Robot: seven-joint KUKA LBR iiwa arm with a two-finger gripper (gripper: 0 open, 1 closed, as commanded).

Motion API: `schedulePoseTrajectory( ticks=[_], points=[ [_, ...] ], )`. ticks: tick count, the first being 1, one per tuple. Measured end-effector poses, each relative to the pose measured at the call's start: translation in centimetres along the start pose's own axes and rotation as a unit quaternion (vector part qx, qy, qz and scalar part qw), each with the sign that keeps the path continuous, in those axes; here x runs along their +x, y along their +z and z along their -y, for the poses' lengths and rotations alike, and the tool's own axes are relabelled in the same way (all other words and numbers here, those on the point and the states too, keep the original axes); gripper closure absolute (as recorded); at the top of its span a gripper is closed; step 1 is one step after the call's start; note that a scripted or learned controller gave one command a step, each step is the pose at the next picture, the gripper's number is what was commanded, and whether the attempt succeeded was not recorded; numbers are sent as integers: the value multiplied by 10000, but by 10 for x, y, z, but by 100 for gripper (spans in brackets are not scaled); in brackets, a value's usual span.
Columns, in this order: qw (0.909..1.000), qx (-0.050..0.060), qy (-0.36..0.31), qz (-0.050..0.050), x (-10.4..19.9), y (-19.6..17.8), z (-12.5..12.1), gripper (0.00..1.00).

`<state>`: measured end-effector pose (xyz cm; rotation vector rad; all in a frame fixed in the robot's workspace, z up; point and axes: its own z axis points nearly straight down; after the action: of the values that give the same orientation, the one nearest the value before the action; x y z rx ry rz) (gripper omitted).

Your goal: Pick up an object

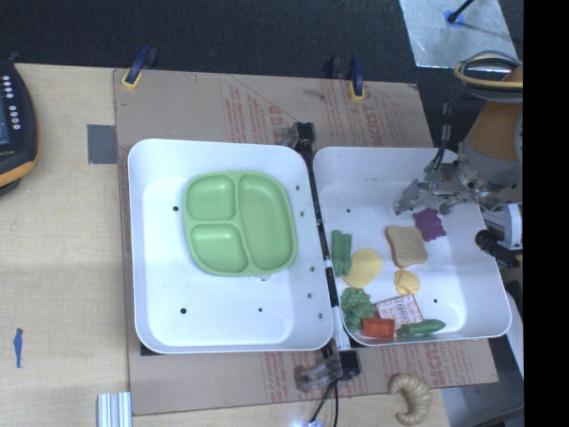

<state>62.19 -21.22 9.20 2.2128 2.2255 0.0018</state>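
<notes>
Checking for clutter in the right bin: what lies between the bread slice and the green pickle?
In the camera view, a yellow lemon-like piece lies between the bread slice and the green pickle.

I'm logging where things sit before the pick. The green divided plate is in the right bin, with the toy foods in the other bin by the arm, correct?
Not quite. The camera view shows the green divided plate in the left bin, not the right. The toy foods, such as the bread slice, do lie in the other bin, the right bin, by the arm.
</notes>
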Motion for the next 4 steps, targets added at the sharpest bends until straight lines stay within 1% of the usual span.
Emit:
schedulePoseTrajectory(
  ticks=[1, 2, 3, 4],
  points=[
    [10000, 44, 11, -9, 1, 0, 36, 0],
    [10000, 33, -1, 1, 0, -11, 34, 100],
    [10000, 35, -2, 0, 0, -11, 34, 0],
    [10000, 33, -7, 5, -1, -22, 34, 100]
  ],
)
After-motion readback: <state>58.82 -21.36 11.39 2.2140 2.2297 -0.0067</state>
